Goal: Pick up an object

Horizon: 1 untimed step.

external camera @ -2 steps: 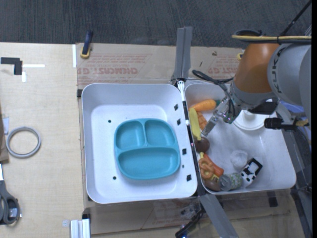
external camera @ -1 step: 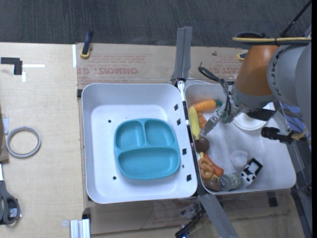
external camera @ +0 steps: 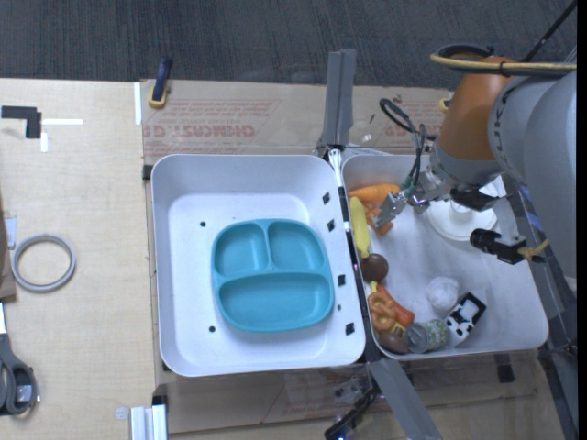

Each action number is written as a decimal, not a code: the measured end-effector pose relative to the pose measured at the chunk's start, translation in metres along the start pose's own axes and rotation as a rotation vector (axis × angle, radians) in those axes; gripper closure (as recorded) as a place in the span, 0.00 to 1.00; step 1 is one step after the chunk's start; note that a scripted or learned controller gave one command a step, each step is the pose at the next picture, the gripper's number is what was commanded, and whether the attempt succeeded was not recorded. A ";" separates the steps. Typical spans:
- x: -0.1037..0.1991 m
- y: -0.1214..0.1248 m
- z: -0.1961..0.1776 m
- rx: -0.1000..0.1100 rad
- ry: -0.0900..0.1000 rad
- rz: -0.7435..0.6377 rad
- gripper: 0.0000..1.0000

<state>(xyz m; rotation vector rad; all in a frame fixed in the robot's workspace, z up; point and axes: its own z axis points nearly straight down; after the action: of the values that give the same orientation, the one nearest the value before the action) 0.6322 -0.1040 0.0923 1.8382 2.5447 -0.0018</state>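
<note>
Two white bins on the counter (external camera: pixel 73 191), gripper (external camera: pixel 393 207) low in the right bin (external camera: pixel 514 333), jaws slightly apart and holding nothing, carrot (external camera: pixel 374 192) touching it, yellow banana (external camera: pixel 359 227) just beside.

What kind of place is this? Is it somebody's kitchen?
Probably not a kitchen, more likely a robot lab or workshop. A big grey robot arm reaches over two white bins on a workbench. One bin holds a blue divided plate, the other small toys, and tape and scissors lie nearby.
</note>
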 end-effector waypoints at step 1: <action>0.000 0.001 -0.010 0.000 -0.003 -0.004 1.00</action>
<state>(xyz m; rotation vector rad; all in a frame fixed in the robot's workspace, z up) 0.6329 -0.1036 0.1020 1.8321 2.5459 -0.0050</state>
